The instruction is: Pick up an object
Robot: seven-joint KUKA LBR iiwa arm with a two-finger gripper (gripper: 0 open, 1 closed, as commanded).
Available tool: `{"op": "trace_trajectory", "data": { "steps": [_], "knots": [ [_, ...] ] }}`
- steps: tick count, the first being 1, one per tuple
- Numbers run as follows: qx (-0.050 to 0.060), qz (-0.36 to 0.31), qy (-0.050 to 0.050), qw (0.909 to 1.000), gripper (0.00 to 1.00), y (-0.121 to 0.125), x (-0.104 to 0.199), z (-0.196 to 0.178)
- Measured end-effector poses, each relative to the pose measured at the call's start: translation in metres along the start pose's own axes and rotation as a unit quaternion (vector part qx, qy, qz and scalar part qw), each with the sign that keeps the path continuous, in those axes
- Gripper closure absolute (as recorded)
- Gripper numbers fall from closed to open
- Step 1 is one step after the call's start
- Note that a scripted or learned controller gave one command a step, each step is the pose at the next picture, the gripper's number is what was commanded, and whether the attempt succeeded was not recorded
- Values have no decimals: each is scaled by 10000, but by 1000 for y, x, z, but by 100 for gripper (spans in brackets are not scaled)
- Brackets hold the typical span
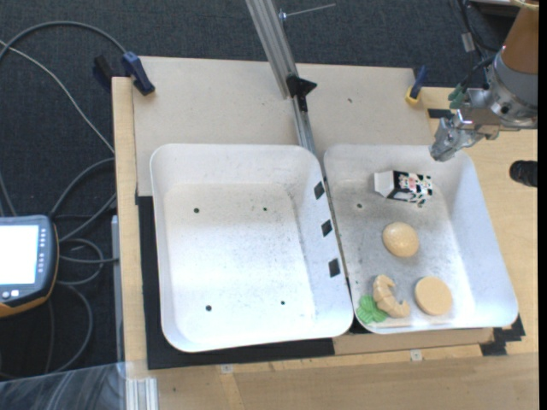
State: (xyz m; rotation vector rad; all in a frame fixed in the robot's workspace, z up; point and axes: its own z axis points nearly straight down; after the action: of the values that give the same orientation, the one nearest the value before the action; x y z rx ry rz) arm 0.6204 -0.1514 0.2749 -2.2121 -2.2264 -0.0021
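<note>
I see a robotics lab: a clamped desk, trailing cables and a teach pendant.

arm: cut off by the right edge | gripper: too small for me to read | green piece: partly hidden under the tan piece

Bench bearing two white bins
</note>
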Motion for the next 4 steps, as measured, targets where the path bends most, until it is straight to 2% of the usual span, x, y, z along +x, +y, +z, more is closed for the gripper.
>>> {"op": "trace_trajectory", "data": {
  "steps": [1,3,4],
  "knots": [
    [13,4,1,10000,100,-13,51,17],
    [11,-3,2,10000,100,-46,156,9],
    [22,6,-2,10000,100,-63,200,29]
  ]
}}
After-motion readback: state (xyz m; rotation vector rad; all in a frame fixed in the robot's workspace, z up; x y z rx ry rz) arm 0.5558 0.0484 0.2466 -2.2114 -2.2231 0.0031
